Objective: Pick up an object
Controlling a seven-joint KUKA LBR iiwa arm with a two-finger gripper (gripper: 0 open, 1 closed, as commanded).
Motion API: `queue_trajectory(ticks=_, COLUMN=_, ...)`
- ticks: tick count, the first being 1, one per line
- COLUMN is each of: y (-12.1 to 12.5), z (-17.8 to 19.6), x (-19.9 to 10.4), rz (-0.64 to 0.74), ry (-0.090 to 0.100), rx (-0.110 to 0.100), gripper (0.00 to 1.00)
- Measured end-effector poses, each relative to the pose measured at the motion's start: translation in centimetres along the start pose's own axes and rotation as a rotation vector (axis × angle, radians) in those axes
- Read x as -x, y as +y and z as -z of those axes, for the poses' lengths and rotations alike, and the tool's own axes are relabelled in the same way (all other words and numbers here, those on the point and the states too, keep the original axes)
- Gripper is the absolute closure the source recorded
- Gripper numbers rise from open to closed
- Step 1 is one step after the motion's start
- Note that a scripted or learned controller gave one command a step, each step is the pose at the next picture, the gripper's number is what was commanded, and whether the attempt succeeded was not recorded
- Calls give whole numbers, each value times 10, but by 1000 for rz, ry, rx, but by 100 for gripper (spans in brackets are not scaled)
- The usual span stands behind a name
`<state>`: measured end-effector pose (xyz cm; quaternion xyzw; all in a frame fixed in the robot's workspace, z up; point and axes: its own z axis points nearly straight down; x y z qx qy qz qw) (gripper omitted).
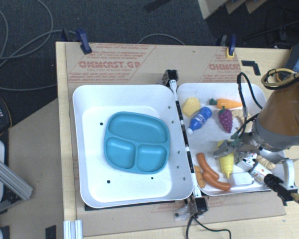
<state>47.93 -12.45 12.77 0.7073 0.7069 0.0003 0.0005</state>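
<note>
A glossy orange sausage (213,177) is lying at the right bin's (249,90) front edge, touching a yellow squeeze bottle (227,164). The gripper (234,151) is hovering just above that bottle; its grip cannot be told. "CHEMCAST GP" is showing in red on the board (109,63).

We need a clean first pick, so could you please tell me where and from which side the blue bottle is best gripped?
Grip the blue bottle across its blue body, from straight above. It lies on its side, slanting, with the white cap toward the bin divider. Set the fingers across its long axis, away from the corn by its upper end; that side looks tight.
</note>
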Motion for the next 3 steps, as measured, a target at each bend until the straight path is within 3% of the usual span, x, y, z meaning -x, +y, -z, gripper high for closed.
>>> queue_trajectory(ticks=1, y=7, z=-21, x=3, rz=6, ry=-3, rx=21, gripper=0)
queue_trajectory(ticks=2, y=3, z=-17, x=4, rz=2, ry=-3, rx=10, gripper=100)
queue_trajectory(ticks=3, y=25, z=61, x=-73, rz=10, ry=1, rx=8, gripper=100)
